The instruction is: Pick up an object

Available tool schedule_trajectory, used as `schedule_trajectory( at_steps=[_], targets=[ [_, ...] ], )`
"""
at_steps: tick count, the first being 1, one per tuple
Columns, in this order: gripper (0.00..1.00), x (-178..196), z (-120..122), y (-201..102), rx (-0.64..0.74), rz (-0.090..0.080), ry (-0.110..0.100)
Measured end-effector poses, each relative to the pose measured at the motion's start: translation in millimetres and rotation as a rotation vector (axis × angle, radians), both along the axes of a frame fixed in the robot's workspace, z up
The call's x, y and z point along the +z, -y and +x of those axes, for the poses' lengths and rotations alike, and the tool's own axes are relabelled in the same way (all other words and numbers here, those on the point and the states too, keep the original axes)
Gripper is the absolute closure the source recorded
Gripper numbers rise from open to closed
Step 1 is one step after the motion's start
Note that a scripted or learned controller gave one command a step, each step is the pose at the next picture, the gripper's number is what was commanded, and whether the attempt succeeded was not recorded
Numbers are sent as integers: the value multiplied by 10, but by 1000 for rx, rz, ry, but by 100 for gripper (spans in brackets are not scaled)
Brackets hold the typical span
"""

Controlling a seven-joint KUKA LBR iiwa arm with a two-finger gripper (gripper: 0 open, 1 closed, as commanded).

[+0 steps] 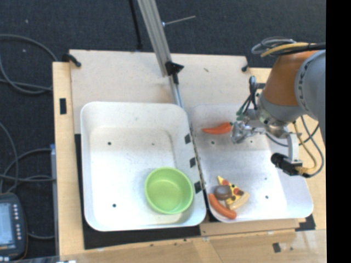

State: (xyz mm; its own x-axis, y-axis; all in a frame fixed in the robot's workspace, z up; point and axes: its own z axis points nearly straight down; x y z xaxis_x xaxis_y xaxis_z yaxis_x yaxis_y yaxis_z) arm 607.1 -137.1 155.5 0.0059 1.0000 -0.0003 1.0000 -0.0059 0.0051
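Arm reaches in from right, pincer [239, 132] low, state unclear.

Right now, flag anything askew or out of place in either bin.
Nothing looks spilled or damaged. The green bowl sits upright in the left bin. In the right bin, an orange carrot lies beside the gripper, and toy food is heaped against the near-left corner.

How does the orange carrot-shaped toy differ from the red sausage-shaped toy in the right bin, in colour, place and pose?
The orange carrot-shaped toy lies alone near the right white bin's far side, beside the tool; the red sausage-shaped toy lies at the near edge, against a small pile of toy food. The carrot lies roughly level across the view, while the sausage lies slanted. Both are small, long toys in the same bin.
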Motion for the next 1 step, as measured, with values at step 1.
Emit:
schedule_trajectory(
  at_steps=[1],
  targets=[
    [100,444,49,-13,9,0,1]
  ],
)
